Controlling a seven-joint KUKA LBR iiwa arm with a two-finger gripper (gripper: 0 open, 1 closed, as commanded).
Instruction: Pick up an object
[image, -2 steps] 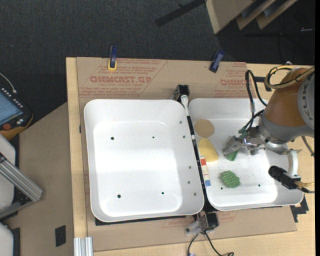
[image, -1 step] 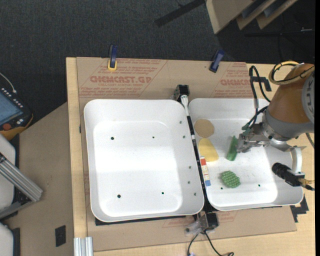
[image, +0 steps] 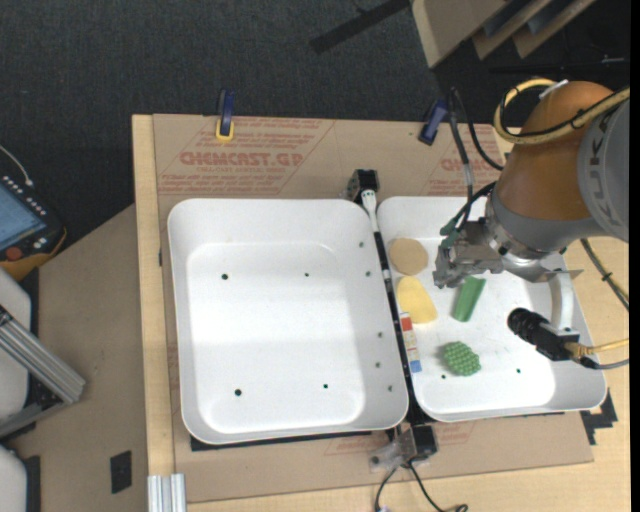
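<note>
A: Gripper (image: 462, 262) position, from the overhead camera?

B: It is hovering in the right white bin (image: 500, 400), directly above the upper end of the green cylindrical block (image: 467, 299), whose long axis is running roughly top to bottom.

A: Jaws?

B: Cannot tell.

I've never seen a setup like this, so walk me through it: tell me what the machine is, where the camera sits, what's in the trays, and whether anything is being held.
The grey machine with the orange band is a robot arm, reaching in from the right. The one camera is fixed above the bench, looking down at a slant. Two shallow white bins sit side by side on brown board. The left bin shows just bare white floor. The right bin holds a tan disc, a yellow piece, a green block and a knobbly green ball. The gripper at the arm's end hangs just above the green block's upper end. I cannot tell whether it grips anything.
</note>
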